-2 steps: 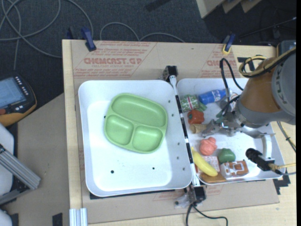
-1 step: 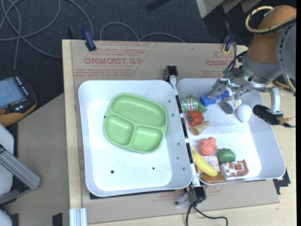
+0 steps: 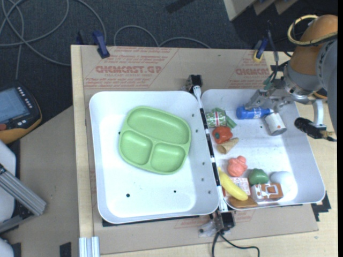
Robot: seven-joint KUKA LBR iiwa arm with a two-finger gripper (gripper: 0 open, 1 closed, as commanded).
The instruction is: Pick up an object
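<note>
My gripper [image 3: 261, 101] hangs low over the back of the right bin [image 3: 303, 159], at the end of the grey arm with its orange band [image 3: 316, 33]. A blue object [image 3: 250, 113] lies on the bin floor right under and just left of the gripper, touching or nearly touching it. Just to the gripper's right, a silver cylinder [image 3: 274, 123] lies beside the blue object. I cannot see anything lifted off the bin floor.
The right bin's left side and front hold a green-white can [image 3: 216, 116], a red tomato [image 3: 221, 135], a pink toy [image 3: 237, 166], a banana [image 3: 233, 187], a green pepper [image 3: 258, 175], a white ball [image 3: 283, 180] and a small box [image 3: 267, 193]. A green divided plate [image 3: 155, 141] lies in the left bin [image 3: 139, 202].
</note>
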